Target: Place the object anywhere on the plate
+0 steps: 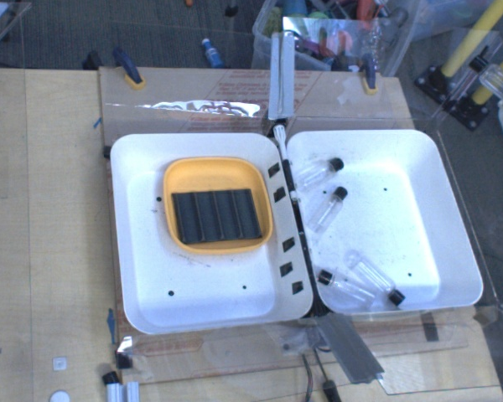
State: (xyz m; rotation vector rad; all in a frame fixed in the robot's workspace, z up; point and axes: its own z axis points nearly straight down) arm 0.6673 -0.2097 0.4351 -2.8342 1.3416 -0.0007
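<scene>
At the bottom edge of the frame, a grey flat plate [349,352] is jutting out from under the bench, and a few pen-like items [116,381] are lying at the lower left. Just above them, the left bin [138,304] and the right bin [453,233] are sitting side by side, meeting along a seam [287,224] that is carrying a row of small black tabs. In the right bin, two clear vials with black caps [360,280] are lying close together in the lower part, and two more clear vials [325,198] are lying higher up near the seam, leaving the right half of that bin as open white floor. In the left bin, the yellow plate [174,177] is sitting in the upper middle, and the dark ridged block [216,215] is lying flat on it, filling most of its floor, with only a band of yellow rim showing around it. White floor is running open all around the plate, widest below it. How far the gripper is open, and whether it is gripping anything, cannot be told. Farther up, a strip of cardboard [193,90] is lying behind the bins with a blue clamp [130,69] on it, and a metal bar [277,69] is standing at the seam. At the top, a clear tub of coloured items [344,11] is sitting on the floor.
</scene>
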